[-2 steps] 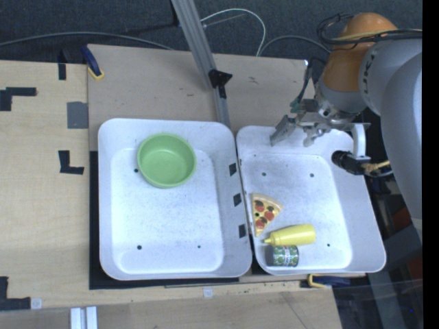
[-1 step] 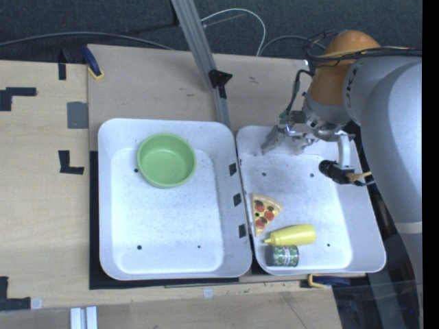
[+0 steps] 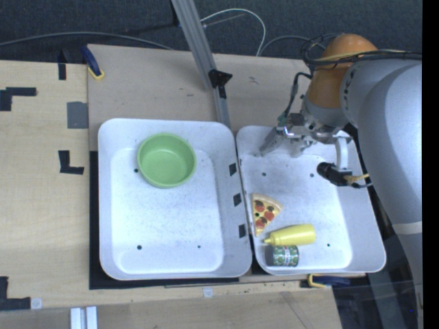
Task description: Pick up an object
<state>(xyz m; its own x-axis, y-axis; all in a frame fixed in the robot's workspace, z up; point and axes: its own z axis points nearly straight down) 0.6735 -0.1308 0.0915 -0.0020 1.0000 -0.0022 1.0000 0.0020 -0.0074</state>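
My gripper [image 3: 281,147] hangs over the far end of the right bin [image 3: 357,245]. Its two metal fingers are spread apart, open, with only bare bin floor between them. Nearer the front of that bin lie a toy pizza slice [image 3: 264,213], a yellow squeeze bottle [image 3: 291,236] on its side, and a small green can [image 3: 283,256] just in front of the bottle. All three are well apart from the gripper. A green bowl [image 3: 166,160] stands upright in the far part of the left bin [image 3: 116,252].
A slanted grey pole [image 3: 199,40] runs down to the gap between the bins at the far side. The grey arm [image 3: 391,136] covers the right bin's far right corner. Bench tops lie to the left and behind.
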